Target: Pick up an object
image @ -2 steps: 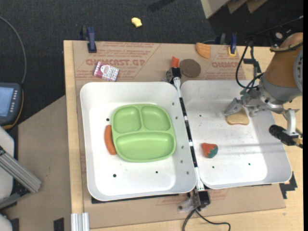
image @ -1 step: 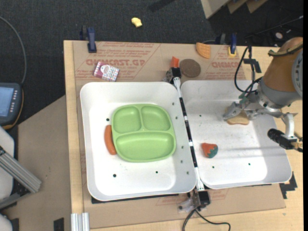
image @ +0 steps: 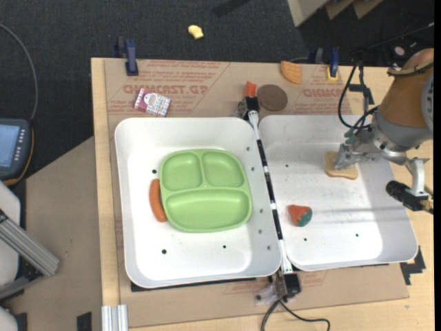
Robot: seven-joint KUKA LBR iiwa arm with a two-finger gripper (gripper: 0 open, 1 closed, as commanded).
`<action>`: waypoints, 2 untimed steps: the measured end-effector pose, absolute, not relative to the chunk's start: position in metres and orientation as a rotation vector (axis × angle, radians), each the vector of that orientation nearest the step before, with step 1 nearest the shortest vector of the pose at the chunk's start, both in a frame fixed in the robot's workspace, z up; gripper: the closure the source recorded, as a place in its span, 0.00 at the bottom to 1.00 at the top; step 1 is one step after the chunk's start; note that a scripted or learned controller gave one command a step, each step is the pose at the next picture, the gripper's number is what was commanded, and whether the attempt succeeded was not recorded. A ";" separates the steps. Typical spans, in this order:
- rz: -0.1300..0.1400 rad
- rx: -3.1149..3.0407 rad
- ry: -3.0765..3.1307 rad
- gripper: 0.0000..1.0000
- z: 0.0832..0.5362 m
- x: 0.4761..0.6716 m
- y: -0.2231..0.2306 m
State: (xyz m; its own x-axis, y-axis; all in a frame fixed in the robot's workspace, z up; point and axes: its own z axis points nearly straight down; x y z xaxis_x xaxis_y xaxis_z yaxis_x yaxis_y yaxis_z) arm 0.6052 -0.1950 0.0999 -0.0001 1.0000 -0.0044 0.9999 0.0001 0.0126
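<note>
Camera view, looking down at a slant on the worktop, a board of pale wood and printed cardboard.

Left bin: shallow and white; it holds a green divided plate with three compartments, and an orange carrot-like piece lies touching the plate's left rim.

Right bin: shallow and white, just beside the left bin; a tan bread-like slice lies flat in its upper right part, and a small strawberry toy, red with a teal end, lies near the middle, well apart from the slice.

Arm: grey with an orange band, reaching in from the right edge.

Gripper: low over the tan slice, its tip at or touching the slice's top.

Fingers: too small and dark to tell whether spread or closed, or whether they grip the slice.

Beyond the bins: a brown disc, an orange wedge, a pink-patterned card, two blue clamps.

Floor: dark carpet with a small yellow object.
</note>
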 end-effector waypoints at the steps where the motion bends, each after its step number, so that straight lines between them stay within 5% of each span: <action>1: 0.008 2.214 2.214 0.00 0.099 0.605 -0.195; 2: 0.004 2.216 2.222 0.00 0.096 0.636 -0.184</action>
